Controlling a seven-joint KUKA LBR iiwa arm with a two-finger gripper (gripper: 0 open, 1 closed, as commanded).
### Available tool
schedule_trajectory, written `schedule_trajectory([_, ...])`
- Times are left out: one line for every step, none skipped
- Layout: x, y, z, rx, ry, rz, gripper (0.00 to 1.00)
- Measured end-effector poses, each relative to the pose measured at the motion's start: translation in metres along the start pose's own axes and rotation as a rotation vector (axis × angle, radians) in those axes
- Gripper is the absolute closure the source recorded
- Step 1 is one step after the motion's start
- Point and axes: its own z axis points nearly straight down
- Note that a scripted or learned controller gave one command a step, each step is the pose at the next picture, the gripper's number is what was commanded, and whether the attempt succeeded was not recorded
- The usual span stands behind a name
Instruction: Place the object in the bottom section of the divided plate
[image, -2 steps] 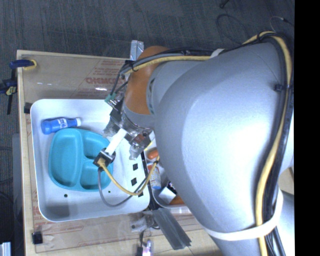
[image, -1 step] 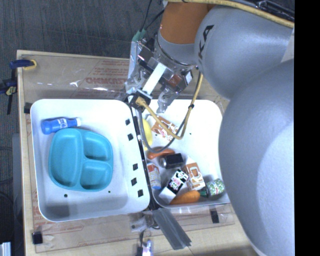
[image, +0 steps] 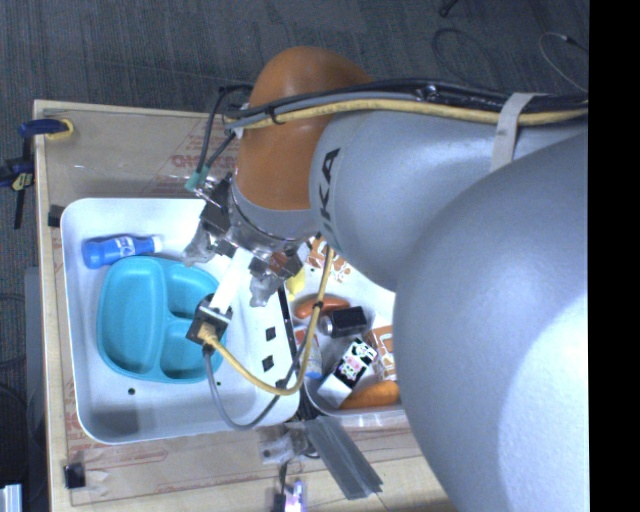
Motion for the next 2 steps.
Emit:
schedule_trajectory([0.001,0.0,-0.005,0.005,-0.009,-0.007,1.0])
schedule_trajectory([0.068,-0.017,0.075,-0.001,-0.001,-0.054,1.0])
